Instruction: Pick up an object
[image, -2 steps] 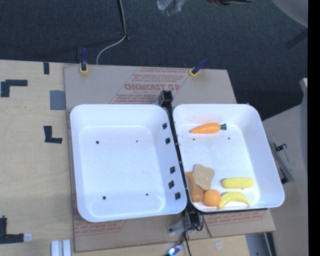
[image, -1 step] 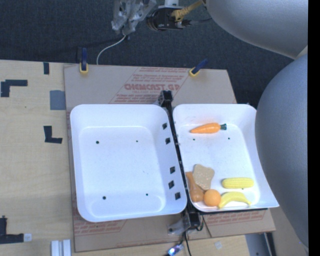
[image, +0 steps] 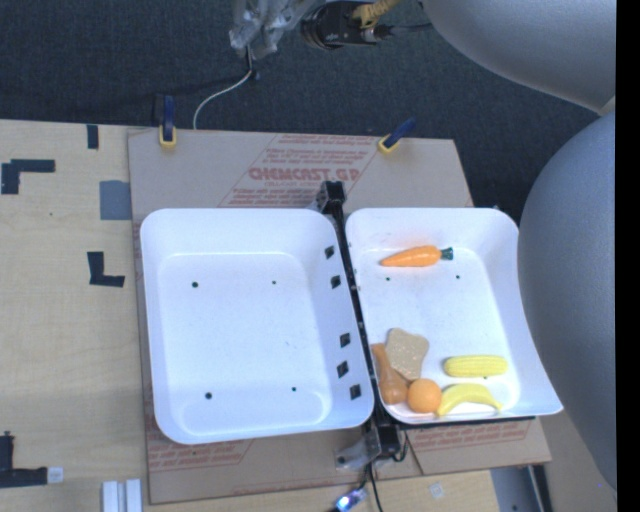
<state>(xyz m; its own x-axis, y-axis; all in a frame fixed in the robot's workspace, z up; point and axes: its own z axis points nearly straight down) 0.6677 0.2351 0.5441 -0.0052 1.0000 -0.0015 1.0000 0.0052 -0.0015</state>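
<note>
The right bin holds several toy foods. An orange carrot lies near its far side. At its near side sit a tan bread slice, a brown sausage-like piece, an orange ball, a yellow corn cob and a banana. My gripper is at the top edge of the view, blurred, high above the bench and well beyond the bins. It is far from every object.
The left bin stands beside the right one, joined by a black clip strip. Both rest on a cardboard sheet clamped at the back. The grey arm curves along the right side.
</note>
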